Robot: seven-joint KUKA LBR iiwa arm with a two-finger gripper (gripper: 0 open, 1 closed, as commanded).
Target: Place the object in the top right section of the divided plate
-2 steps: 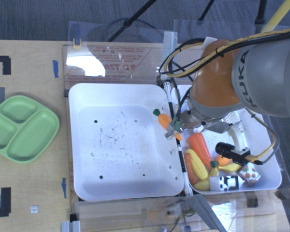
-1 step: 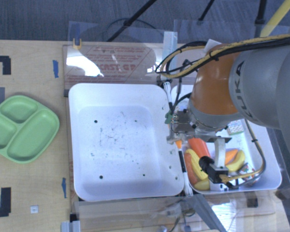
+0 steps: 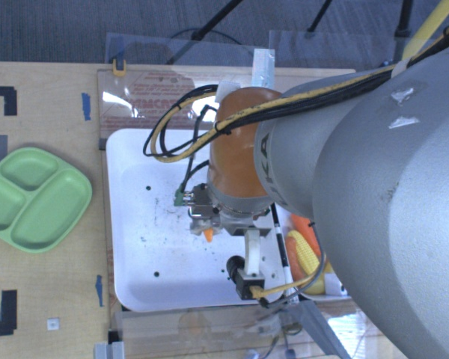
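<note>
Arm [image 3: 337,163] over bin [image 3: 135,200], likely hunting pick. Tool [image 3: 206,226] grip state: cannot tell. Corn [image 3: 303,249] just beside arm. Plate [image 3: 36,198] well apart on worktop [image 3: 45,88], awaiting drop.

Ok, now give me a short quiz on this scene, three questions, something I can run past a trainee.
1. True or false: the green divided plate lies inside the white bin.
2. How many sections does the plate have? A) two B) three C) four
3. Near which edge of the white bin, by the camera view, does the yellow object peek out from under the arm?

Key
1. False. It sits on the wooden bench, to the left of the bin.
2. B.
3. The right edge.
</note>
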